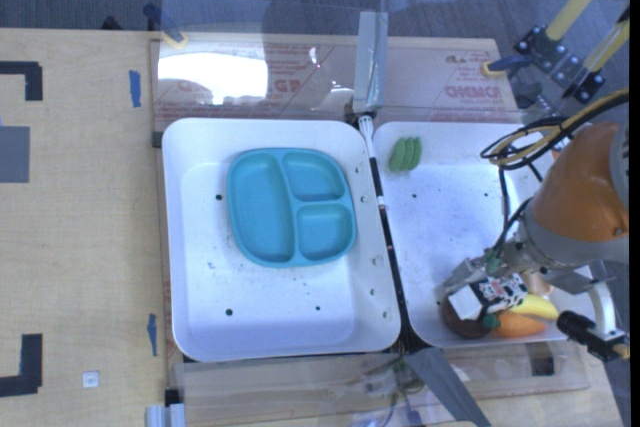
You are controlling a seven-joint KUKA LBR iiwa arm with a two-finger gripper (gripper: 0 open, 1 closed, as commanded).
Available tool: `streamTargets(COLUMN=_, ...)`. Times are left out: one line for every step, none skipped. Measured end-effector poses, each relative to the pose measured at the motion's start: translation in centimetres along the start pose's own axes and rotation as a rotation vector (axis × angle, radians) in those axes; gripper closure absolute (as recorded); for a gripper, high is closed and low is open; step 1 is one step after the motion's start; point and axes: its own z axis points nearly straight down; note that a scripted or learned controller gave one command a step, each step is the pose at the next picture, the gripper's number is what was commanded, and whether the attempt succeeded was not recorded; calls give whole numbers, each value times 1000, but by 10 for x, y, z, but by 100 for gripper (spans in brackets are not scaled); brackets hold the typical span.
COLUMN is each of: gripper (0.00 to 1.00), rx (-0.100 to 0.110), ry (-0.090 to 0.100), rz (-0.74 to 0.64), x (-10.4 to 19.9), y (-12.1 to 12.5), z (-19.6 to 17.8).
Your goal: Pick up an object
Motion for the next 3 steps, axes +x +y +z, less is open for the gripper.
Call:
streamTargets(gripper=0, rx=-1, ry=-4, rz=282, x=16, y=3, z=0)
streamTargets(gripper=0, rx=1, ry=-2, rz=-88, x=22, y=5, z=0)
streamTargets(gripper=0, rx=-1, ry=-1, rz=189, x=11, y=3, z=0)
